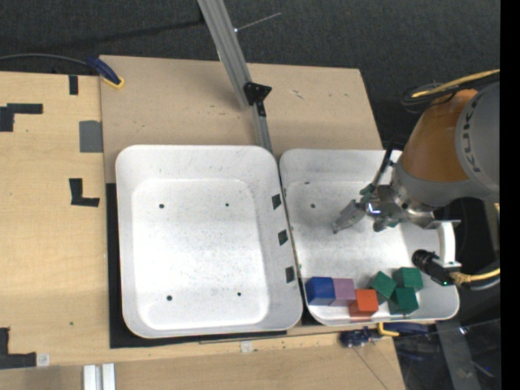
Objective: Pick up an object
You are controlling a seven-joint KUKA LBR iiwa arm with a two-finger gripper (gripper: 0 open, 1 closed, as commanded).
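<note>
Hovering over the middle of the right bin [325, 169], my end effector [364, 214] has its fingers spread apart with nothing between them. I see the blocks clustered along that bin's near edge: blue block [320, 289], purple block [344, 288], orange block [366, 301] and three green blocks [397, 289]. Left bin [130, 169] sits alongside on the tabletop [162, 96].

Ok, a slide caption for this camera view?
KUKA arm's tool over the right bin, blocks clustered along its near edge.
</note>
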